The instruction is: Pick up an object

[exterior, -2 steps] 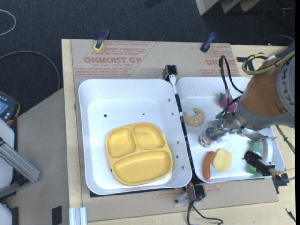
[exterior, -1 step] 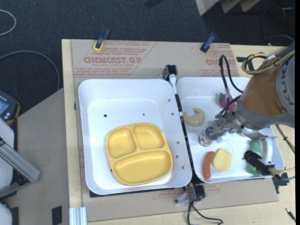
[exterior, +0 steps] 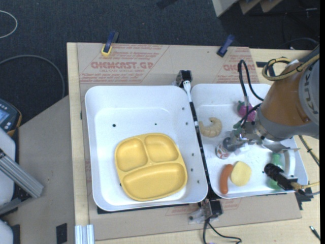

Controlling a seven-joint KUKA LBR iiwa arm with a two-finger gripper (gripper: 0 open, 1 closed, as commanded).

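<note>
robotics lab: clamped cardboard-topped bench [exterior: 152,60], loose cables [exterior: 30,60], dark carpet [exterior: 76,14]

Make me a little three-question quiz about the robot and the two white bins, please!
1. True or false: the yellow tray with three sections lies in the left bin.
2. Which sits right beside the yellow lumpy piece? A) orange sausage-shaped piece B) tan curled piece C) pink thing
3. Fill in: the gripper is over the ____ bin.

Key: 1 true; 2 A; 3 right.
</note>
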